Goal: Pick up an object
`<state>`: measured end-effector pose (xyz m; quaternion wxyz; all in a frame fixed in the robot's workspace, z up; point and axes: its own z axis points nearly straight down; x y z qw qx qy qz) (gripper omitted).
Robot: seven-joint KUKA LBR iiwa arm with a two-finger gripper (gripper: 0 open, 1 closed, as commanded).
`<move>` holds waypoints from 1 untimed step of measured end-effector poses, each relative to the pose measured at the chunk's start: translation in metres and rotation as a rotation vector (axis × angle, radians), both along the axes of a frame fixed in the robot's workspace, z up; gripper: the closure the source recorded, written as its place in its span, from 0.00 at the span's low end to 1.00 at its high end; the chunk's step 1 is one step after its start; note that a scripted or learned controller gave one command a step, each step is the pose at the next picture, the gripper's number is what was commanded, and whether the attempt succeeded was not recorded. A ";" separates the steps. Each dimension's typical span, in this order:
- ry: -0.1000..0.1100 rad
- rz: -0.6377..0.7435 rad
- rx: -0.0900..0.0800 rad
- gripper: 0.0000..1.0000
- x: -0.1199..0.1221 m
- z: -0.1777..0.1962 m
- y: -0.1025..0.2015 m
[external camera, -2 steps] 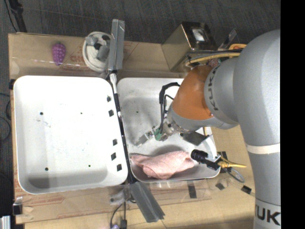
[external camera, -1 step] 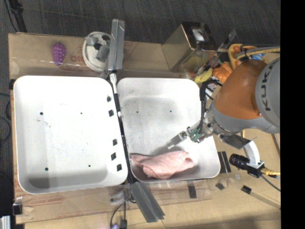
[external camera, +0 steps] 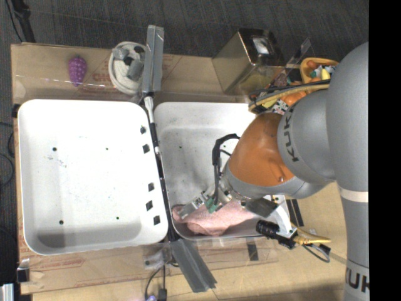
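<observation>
Pink cloth [external camera: 216, 219] lay crumpled along the near wall of the right bin [external camera: 188, 130], by the corner closest to the divider between the two bins. You had the arm [external camera: 313, 137] reaching in from the right, its orange band above the wrist, and the gripper [external camera: 212, 205] was down at the cloth's upper edge, touching or just above it. I could not tell whether the gripper was spread or pressed together, and no cloth showed between its tips, so you should not log a grasp. The left bin [external camera: 81, 168] sat just beside the right one. On the bench beyond the bins you had a purple grape-like object [external camera: 77, 69] well to the left, a white roll [external camera: 127, 66] near the grey bracket [external camera: 152, 58], and a brown box [external camera: 250, 61] behind the right bin.
</observation>
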<state>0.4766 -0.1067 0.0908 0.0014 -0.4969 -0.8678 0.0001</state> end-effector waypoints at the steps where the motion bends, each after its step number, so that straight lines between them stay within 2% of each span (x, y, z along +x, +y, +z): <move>1: 0.001 0.002 0.001 1.00 0.000 0.009 -0.001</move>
